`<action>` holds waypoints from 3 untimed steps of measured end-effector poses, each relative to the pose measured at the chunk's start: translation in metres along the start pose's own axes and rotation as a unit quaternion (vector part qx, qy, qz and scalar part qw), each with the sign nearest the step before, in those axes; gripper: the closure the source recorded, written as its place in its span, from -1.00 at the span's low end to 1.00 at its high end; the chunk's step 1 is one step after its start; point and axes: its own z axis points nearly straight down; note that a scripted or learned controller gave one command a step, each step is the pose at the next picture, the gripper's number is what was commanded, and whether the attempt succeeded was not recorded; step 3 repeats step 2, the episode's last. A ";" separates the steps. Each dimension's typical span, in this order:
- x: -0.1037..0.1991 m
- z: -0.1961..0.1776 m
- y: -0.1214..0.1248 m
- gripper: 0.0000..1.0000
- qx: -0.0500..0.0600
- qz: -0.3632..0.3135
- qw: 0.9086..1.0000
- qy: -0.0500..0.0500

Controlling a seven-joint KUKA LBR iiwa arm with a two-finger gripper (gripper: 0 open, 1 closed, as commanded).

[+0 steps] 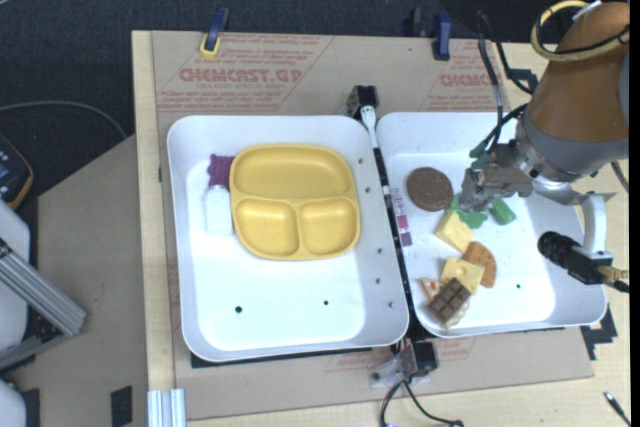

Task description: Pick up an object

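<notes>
end effector (481,200) over right bin (560,310) | yellow tray (295,198) in left bin (280,325)

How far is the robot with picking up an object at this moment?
Nothing looks picked up yet. The gripper is low in the right bin, just over a green object beside the brown disc. Whether it grips anything cannot be seen. Grasping and lifting are left.
</notes>
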 end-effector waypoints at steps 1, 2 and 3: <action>0.004 0.000 0.008 1.00 -0.004 -0.001 1.000 -0.001; 0.002 -0.021 0.008 1.00 -0.005 -0.001 1.000 -0.002; 0.002 -0.021 0.008 1.00 -0.005 -0.001 1.000 -0.002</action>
